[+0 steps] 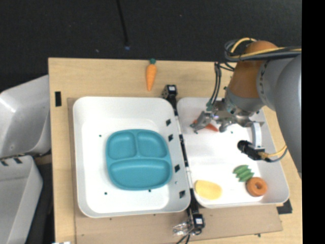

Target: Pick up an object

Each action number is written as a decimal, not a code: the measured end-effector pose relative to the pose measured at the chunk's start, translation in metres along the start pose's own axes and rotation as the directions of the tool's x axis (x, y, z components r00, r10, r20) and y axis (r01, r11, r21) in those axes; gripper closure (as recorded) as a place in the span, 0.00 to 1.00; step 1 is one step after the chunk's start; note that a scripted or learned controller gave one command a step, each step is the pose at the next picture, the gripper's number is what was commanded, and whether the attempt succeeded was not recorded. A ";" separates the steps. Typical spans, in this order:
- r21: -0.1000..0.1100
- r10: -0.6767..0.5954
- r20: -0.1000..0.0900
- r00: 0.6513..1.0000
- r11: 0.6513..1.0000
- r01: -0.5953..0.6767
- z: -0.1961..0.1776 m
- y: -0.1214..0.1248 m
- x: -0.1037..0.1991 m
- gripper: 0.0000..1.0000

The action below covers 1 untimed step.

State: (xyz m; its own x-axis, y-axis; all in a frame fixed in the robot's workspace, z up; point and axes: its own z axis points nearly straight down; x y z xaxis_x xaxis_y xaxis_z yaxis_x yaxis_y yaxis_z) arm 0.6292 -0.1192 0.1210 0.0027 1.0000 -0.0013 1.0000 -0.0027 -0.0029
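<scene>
My gripper (211, 124) hangs low over the far left part of the right bin (223, 154), with its fingers spread apart. A small red object (212, 128) lies on the bin floor between the fingertips, partly hidden by them, and I cannot tell whether they touch it. A yellow piece (208, 189) rests in the bin's near left corner. A green piece (242, 173) and an orange ring (257, 186) lie near the right front.
The left bin (91, 121) holds a blue divided plate (138, 159). A toy carrot (151, 75) lies on the bench behind the bins. A black cable end (245, 147) hangs from the arm over the right bin.
</scene>
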 end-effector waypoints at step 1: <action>-0.002 0.002 0.001 1.000 1.000 -0.002 0.020 0.000 -0.001 0.00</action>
State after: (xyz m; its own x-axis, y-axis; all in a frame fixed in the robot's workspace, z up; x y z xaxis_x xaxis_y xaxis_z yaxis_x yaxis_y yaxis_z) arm 0.6294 -0.1206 0.1005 0.0049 1.0000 -0.0022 1.0000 -0.0049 -0.0008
